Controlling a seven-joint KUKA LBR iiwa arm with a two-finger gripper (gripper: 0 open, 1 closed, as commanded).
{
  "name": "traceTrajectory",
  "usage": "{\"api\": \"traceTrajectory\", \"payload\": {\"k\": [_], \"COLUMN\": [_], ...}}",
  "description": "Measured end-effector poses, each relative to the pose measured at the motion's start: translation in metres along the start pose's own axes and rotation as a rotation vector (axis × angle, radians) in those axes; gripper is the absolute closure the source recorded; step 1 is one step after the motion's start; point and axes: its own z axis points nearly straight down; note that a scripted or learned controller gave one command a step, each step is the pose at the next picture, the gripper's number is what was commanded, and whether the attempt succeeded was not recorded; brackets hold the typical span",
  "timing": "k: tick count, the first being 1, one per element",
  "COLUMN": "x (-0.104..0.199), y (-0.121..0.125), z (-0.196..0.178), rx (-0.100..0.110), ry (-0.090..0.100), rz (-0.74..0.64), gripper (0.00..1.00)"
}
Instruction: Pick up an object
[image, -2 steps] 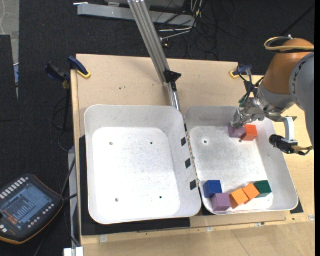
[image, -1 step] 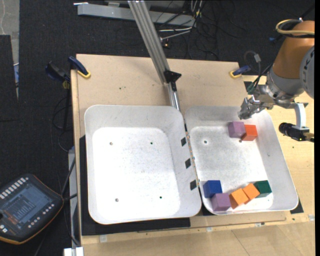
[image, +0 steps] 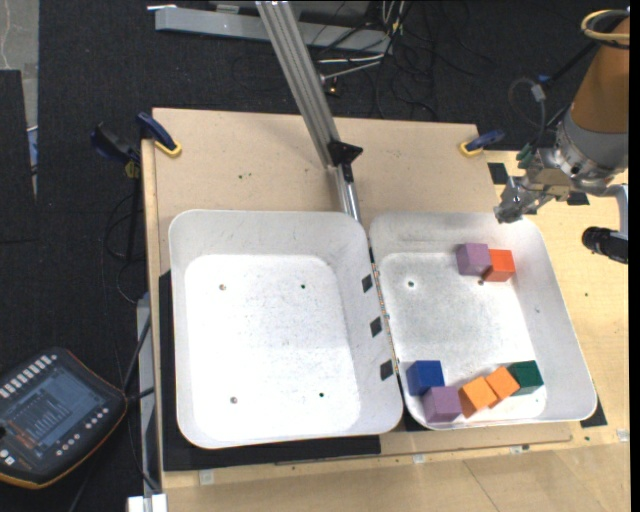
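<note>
The right bin (image: 560, 330) holds several small blocks. A purple block (image: 472, 258) and an orange block (image: 501, 264) sit side by side near its far edge. Along the near edge lie a blue block (image: 425, 376), a second purple block (image: 443, 403), a second orange block (image: 479, 391) and a green block (image: 525, 377). My gripper (image: 512, 205) hangs over the bin's far right corner, up and to the right of the purple and orange pair, with nothing visibly held.
The left bin (image: 190, 300) lies beside the right one on the tan bench. A slanted metal pole (image: 310, 100) crosses the back toward the bins' junction. Clamps (image: 160, 135) sit at the bench's rear corners. A handheld pendant (image: 50, 410) lies lower left.
</note>
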Motion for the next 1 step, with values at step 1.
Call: {"api": "traceTrajectory", "payload": {"k": [1], "x": [-0.0073], "y": [-0.005], "z": [-0.0557], "rx": [0.0], "ry": [0.0], "rz": [0.0], "gripper": [1.0]}}
